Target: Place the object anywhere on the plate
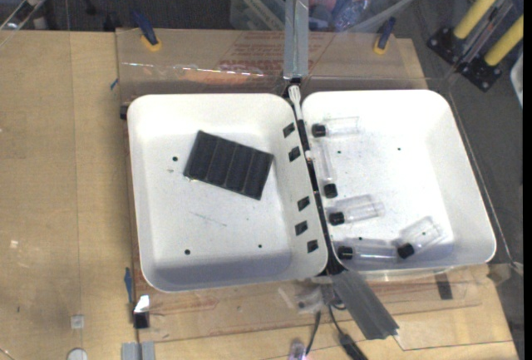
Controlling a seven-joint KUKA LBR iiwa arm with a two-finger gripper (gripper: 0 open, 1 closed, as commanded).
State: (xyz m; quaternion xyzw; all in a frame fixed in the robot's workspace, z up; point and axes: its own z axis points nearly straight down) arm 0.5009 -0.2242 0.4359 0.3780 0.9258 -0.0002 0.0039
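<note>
The dark plate (229, 165) lies flat in the left bin (158, 258); clear vials (359, 209) rest in the right bin (465, 184), awaiting pickup. Gripper state: cannot tell.

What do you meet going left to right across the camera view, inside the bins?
Left bin → black plate → divider between the bins → clear capped vials → right bin's far wall.
</note>
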